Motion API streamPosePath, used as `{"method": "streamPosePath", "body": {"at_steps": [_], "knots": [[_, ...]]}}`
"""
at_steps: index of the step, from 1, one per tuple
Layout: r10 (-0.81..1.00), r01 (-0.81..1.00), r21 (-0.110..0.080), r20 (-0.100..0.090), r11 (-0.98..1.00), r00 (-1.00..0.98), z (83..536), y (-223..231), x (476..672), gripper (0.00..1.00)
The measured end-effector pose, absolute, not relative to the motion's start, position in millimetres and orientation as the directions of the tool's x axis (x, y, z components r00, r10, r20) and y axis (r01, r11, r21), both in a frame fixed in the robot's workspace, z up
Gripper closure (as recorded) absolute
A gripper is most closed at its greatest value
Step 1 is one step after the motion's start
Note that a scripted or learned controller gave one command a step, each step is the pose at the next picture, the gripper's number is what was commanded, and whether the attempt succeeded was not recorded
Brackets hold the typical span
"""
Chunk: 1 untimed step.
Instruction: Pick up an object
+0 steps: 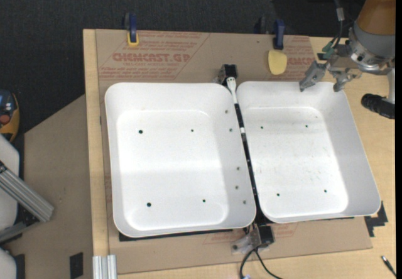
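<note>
Above the right bin's [352, 120] far rim — gripper [324, 80], fingers spread.

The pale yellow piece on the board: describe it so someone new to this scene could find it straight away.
Start at the right-hand white bin and go to its far edge, where the brown board shows behind it. The pale yellow piece lies there, just below a blue clamp and left of the pincer. It is the one small, rounded, cream-yellow thing on that printed brown strip.

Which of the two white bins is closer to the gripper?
The right bin: the gripper, fingers spread, hovers at its far rim. The left bin lies beyond the black divider.
</note>
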<state>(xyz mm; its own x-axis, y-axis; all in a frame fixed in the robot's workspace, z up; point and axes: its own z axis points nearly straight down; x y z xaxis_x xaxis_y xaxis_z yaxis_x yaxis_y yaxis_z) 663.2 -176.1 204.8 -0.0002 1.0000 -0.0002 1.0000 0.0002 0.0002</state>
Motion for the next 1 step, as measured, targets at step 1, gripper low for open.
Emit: {"method": "streamPosePath", "body": {"at_steps": [1], "knots": [[1.0, 1.0, -0.006, 0.013, -0.002, 0.002, 89.0, -221.1, 637.4, 0.0]]}}
